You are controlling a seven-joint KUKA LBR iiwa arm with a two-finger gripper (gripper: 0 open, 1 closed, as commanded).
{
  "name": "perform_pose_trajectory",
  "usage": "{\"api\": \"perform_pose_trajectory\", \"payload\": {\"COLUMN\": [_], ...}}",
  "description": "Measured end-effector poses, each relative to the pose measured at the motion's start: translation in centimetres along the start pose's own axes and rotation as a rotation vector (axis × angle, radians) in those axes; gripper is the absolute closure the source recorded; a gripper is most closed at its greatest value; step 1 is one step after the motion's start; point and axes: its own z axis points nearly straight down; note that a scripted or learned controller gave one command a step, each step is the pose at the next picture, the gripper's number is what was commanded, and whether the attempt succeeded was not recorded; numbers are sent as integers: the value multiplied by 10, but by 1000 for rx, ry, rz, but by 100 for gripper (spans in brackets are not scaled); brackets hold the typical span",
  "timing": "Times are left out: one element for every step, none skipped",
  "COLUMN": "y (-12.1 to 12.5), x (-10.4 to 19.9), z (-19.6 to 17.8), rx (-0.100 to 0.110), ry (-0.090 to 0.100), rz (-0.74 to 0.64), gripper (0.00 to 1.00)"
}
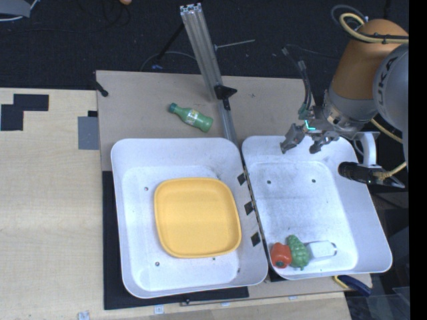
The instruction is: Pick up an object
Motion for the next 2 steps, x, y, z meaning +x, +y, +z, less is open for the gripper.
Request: {"api": "perform_pose_trajectory", "payload": {"y": [0, -5], "x": [0, -3], "z": [0, 44], "rx": [0, 3], "ry": [0, 0], "rz": [0, 0], "gripper": [0, 0]}}
